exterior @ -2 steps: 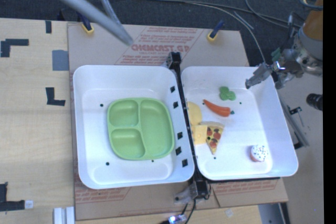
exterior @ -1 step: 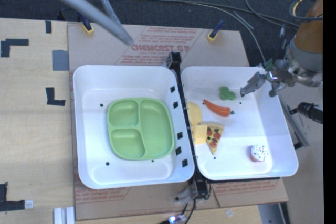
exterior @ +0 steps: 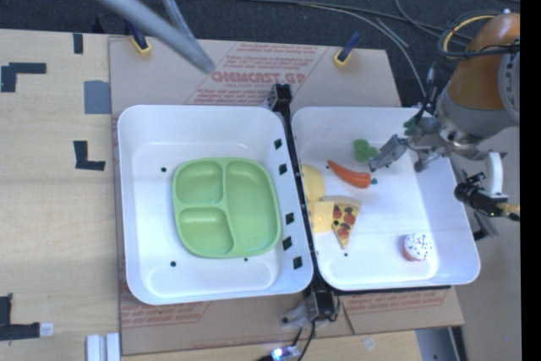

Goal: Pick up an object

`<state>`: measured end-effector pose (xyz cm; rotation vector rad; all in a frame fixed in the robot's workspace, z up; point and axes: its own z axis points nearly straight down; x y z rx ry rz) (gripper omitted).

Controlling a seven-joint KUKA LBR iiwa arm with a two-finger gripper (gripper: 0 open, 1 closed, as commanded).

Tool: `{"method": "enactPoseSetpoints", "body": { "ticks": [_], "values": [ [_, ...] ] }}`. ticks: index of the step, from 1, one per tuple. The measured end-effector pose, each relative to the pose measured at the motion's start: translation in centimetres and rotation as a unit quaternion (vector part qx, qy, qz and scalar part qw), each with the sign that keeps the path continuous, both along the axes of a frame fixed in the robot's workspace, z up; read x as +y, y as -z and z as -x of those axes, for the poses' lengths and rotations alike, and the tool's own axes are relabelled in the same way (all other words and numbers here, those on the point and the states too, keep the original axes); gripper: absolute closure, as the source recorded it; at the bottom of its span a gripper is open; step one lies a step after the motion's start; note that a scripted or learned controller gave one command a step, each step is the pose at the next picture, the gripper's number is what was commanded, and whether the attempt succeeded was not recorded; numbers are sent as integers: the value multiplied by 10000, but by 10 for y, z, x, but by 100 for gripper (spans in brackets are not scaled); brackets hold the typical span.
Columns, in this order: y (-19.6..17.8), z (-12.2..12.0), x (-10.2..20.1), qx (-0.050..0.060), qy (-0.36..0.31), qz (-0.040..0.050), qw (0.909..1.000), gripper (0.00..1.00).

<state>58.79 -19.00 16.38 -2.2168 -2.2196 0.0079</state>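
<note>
The grey metal gripper (exterior: pixel 385 158) is seen low over the right bin (exterior: pixel 439 266), at its upper middle; whether it is spread or pressed together cannot be told, and nothing is seen pinched. Just left of its tip a small green toy (exterior: pixel 365 150) is found, and just below that a slim orange carrot-shaped piece (exterior: pixel 349 174). Farther left, against the divider, a smooth yellow lump (exterior: pixel 313 182) and a triangular pizza slice toy (exterior: pixel 343 222) are placed. A round white speckled object (exterior: pixel 418 247) is set near the lower right corner. In the left bin (exterior: pixel 139 182) a green three-compartment plate (exterior: pixel 226 207) is laid flat.
</note>
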Motion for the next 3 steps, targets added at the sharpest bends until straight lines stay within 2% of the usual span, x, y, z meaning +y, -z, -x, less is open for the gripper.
{"method": "enactPoseSetpoints", "body": {
  "ticks": [1, 2, 3],
  "values": [
    [55, 0, 11, -2, -2, -1, 10000, 0],
    [42, -2, 11, -26, -8, -4, 10000, 100],
    [-8, 7, 9, -51, 4, 1, 10000, 100]
  ]
}}
